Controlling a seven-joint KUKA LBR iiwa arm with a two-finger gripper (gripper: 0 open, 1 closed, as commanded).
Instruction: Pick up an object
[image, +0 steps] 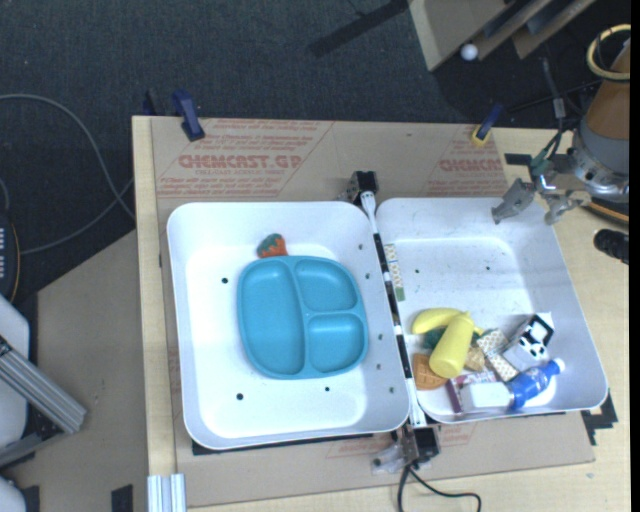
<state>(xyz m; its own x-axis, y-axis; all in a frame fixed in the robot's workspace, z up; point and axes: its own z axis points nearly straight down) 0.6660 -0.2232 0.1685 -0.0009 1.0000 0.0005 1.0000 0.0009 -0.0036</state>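
**Gripper Poised at Bin's Far Corner, Clutter Waiting Below**

At left of centre, a left bin (200, 400) is seen on the tabletop (150, 300), carrying a blue divided plate (301, 316); a small orange-and-green item (271, 244) is lodged just beyond the plate's upper edge. To the right, across the clipped seam, a right bin (450, 250) is shown with its contents heaped in the lower part of the frame: a yellow banana-like piece (432, 320) touching a yellow block (452, 346), a brown cookie-like piece (428, 374), a black-and-white object (535, 334) and a blue bottle (532, 382), all packed together. At the upper right, the gripper (535, 198) is held over the bin's far corner, its fingers spread and nothing between them, well apart from the pile.

A miss is judged likely if the descent is made where it stands, onto bare bin floor. Among the heap, a neighbour may be nudged or two things pinched at once, so tightly are they crowded.
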